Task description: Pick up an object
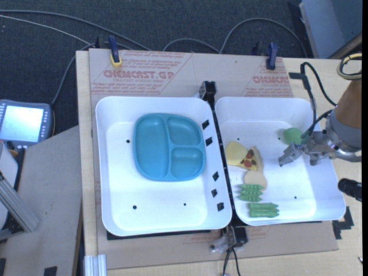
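a: we are looking down at two white bins sitting side by side on the bench. the left bin [115,200] is holding a blue divided tray [169,147], which is lying flat toward the bin's upper middle, with three compartments facing up.

b: and we are seeing the right bin [322,203] carrying the small things. a yellow pizza slice toy [242,155] is lying near the bin's left wall, with a pale piece [255,180] just below it. two green pea pods are lying lower down: the smaller pea pod [250,193] is sitting just under the pale piece, and the longer pea pod [263,210] is resting near the bin's front edge.

a: we are also noticing a green round object [291,135] in the upper right part of that bin. the arm is reaching in from the right, and its gripper [300,153] is hanging over the bin just below and right of that green object.

b: are we seeing anything between the fingers?

a: we are seeing the fingers standing apart, with one finger [286,158] pointing down toward the bin floor, and nothing is lying between them. the green round object is sitting just beside the gripper; whether they are touching, we cannot tell.

b: we are seeing blue clamps [114,52] gripping the board's far edge.
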Motion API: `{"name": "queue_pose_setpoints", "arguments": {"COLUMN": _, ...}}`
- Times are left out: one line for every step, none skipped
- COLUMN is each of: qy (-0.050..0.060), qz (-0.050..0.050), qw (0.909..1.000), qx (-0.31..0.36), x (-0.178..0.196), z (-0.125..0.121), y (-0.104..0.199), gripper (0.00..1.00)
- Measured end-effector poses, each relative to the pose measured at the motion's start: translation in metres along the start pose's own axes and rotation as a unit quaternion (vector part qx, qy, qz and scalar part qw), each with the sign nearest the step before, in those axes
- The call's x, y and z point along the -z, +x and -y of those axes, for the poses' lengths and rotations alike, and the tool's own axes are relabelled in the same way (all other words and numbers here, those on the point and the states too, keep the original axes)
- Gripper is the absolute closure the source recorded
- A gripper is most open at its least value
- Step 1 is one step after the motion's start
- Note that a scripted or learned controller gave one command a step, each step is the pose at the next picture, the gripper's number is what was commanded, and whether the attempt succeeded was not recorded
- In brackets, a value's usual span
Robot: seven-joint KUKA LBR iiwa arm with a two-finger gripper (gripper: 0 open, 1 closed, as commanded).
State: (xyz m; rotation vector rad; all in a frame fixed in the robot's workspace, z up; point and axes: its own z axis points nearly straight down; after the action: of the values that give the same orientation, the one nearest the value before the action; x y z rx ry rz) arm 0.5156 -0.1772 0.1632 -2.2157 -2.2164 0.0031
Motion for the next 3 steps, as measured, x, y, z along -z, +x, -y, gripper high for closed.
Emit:
{"name": "queue_pose_setpoints", "arguments": {"qy": 0.001, "qz": 0.0, "qw": 1.0, "qx": 0.0, "x": -0.062, "z": 0.004, "y": 0.006, "gripper": 0.0}}
{"name": "queue_pose_setpoints", "arguments": {"qy": -0.004, "qz": 0.001, "qw": 1.0, "qx": -0.001, "x": -0.047, "z": 0.002, "y": 0.005, "gripper": 1.0}}
{"name": "queue_pose_setpoints", "arguments": {"qy": -0.006, "qz": 0.003, "qw": 1.0, "qx": 0.0, "x": 0.0, "z": 0.008, "y": 0.009, "gripper": 1.0}}
